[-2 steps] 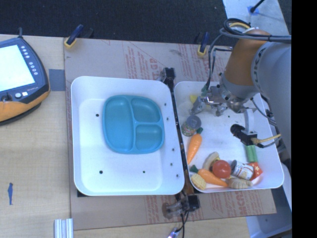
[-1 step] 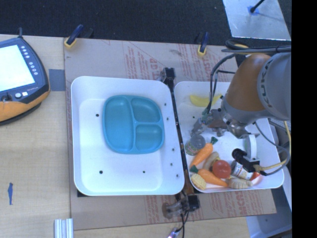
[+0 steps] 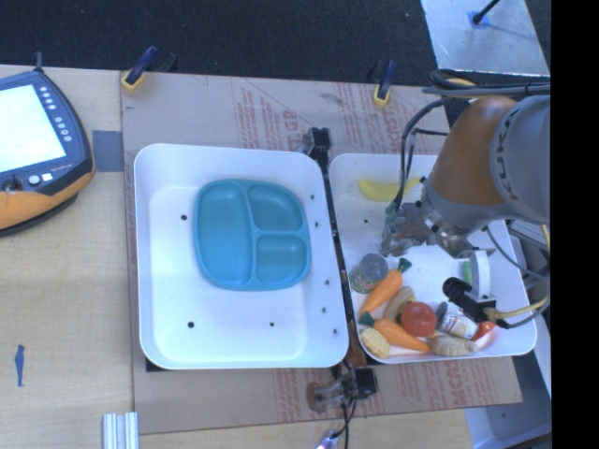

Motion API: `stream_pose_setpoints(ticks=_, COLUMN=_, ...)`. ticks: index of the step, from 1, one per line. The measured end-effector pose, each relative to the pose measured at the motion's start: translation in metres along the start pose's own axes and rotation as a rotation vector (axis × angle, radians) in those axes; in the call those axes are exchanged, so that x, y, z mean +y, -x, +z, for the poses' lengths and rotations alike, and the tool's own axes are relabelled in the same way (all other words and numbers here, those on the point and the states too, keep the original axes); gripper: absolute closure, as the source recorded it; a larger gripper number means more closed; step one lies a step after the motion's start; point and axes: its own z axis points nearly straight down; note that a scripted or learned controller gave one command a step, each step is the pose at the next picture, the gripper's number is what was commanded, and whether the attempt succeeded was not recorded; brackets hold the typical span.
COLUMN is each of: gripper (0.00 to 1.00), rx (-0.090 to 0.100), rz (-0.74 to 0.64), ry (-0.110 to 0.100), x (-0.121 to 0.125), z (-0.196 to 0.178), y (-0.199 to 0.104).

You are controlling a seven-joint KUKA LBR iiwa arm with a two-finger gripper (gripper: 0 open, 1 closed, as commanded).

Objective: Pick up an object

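Robotics lab: wooden bench (image 3: pixel 65 288) with clamped cardboard sheet (image 3: pixel 262 110), two white bins (image 3: pixel 159 251), control tablet (image 3: pixel 37 148) at left edge, loose cables (image 3: pixel 421 129).

A wooden counter (image 3: pixel 65 288) carries a brown cardboard sheet (image 3: pixel 234 110), and on this sheet stand two shallow white bins side by side. The left bin (image 3: pixel 159 325) holds a blue divided plate (image 3: pixel 251 234) with three compartments, lying flat near the middle of the bin. At the far edge of the cardboard sit two clamps with blue handles, one (image 3: pixel 140 68) at the far left corner and one (image 3: pixel 382 84) further right. A tablet-like device (image 3: pixel 33 148) with a white screen and an orange-black frame lies at the left edge of the counter. Beyond the far edge, the floor (image 3: pixel 234 17) is dark.
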Motion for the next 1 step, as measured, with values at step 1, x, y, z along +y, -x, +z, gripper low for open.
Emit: stream_pose_setpoints(ticks=1, gripper=0.0, rx=0.0, rz=0.0, ry=0.0, x=0.0, z=0.0, y=0.0)
